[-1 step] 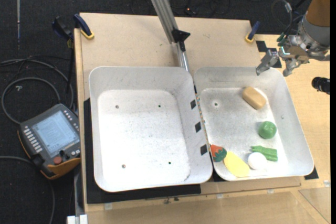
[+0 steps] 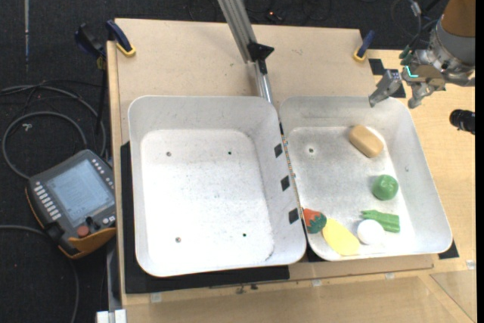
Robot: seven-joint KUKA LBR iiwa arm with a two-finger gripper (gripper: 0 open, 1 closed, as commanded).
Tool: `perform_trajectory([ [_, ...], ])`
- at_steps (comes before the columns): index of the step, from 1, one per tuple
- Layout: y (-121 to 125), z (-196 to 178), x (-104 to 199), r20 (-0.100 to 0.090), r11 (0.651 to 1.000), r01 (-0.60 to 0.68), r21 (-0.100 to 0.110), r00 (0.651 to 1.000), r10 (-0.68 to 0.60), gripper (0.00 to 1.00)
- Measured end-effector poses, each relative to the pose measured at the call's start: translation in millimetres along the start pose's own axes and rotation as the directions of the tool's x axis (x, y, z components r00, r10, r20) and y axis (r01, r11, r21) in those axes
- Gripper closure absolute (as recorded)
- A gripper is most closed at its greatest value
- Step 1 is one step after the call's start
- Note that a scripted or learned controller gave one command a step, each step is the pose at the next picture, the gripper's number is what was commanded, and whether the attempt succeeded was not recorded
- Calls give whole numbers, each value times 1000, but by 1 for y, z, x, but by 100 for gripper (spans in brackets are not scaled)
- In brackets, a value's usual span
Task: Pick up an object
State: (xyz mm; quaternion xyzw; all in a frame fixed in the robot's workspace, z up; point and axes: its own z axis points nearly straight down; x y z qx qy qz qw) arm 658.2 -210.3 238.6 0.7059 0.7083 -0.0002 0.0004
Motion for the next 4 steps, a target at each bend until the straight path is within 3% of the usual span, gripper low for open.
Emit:
perform_trajectory([
  [2,7,123,12,-2,1000,0,6,1000,0,0],
  [3,7,145,13,0,1000,1,2,1000,-1,0],
  [4,8,132,13,1,1000,2,-3,1000,-2,100],
])
